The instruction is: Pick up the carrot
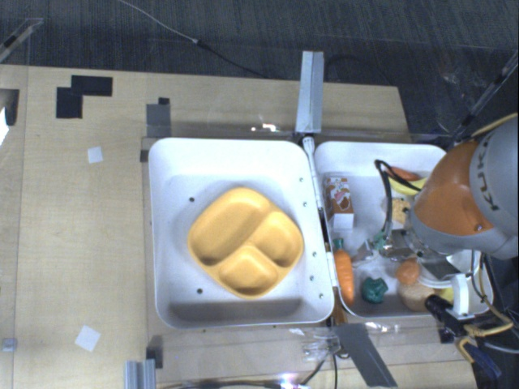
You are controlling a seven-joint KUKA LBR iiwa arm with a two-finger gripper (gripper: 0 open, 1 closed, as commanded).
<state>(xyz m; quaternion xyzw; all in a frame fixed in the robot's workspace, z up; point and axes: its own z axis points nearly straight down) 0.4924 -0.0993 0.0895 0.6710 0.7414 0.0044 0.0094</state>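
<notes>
Glossy white plastic bins (162,217), wooden bench (73,250)

2 white bins (162,217), 1 yellow tray (246,240), 1 carrot (345,272), 1 green item (374,290).

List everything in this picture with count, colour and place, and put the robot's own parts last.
shallow white plastic bins: two, white, side by side on the bench.
yellow three-compartment plastic plate: one, yellow, middle of the left bin.
orange carrot: one, orange, along the left wall of the right bin.
small brown-and-white carton: one, upper left of the right bin.
dark green lumpy item: one, green, near the right bin's front wall, right of the carrot.
round orange item: one, orange, right of the green item, partly under the arm.
grey arm with an orange band: one, over the right bin.
end effector: one, dark, low in the right bin, right of the carrot.
</notes>
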